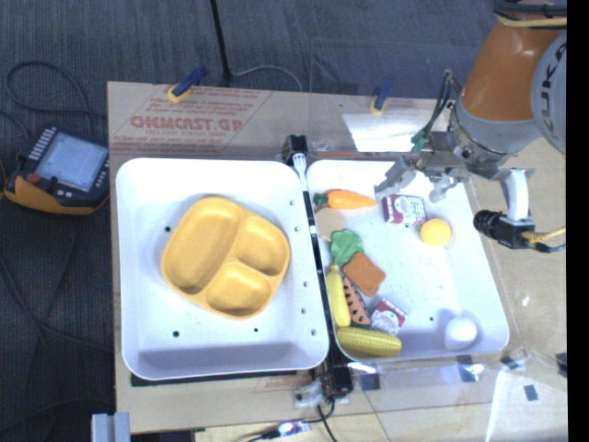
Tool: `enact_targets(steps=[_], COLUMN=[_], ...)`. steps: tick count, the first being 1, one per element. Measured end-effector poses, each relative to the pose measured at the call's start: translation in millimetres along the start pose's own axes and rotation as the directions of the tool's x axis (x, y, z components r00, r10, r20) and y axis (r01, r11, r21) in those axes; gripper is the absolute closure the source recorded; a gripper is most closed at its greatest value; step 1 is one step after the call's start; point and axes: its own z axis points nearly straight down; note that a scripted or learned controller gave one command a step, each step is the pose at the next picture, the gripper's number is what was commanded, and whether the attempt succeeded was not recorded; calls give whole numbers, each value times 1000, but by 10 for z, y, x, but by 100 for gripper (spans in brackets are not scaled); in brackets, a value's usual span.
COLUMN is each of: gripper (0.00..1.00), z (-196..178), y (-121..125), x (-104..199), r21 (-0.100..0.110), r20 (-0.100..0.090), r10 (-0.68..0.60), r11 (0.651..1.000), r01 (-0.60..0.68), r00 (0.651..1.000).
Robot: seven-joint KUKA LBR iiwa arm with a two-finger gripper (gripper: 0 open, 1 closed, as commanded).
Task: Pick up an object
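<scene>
My gripper (411, 186) hangs open over the far part of the right bin (479, 274), with nothing between its fingers. Just below it lies a red-and-white packet (403, 210). An orange carrot (345, 199) lies to the packet's left and a yellow ball (435, 232) to its right. Nearer the front are a green leafy piece (346, 245), an orange slab (366, 273), a banana (337, 298), a red slice (357, 304), a second red-and-white packet (387, 316), a corn cob (369, 342) and a white ball (460, 330).
The left bin (147, 339) holds a yellow divided plate (227, 256). A ridge (311, 247) separates the two bins. A handheld pendant (57, 169) lies on the floor at far left. A black cylinder (502, 226) juts from the arm beside the right bin's edge.
</scene>
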Motion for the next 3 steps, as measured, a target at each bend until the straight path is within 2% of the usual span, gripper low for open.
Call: enact_targets(steps=[1,2,3], gripper=[0,0,100], z=[902,1668,1612], y=[391,708,678], x=[-37,-49,-42], r21=[2,1,18], r20=[0,1,-3], r10=[-36,21,21], r11=[999,1000,1000], r01=[36,-21,-21], r00=[999,1000,1000])
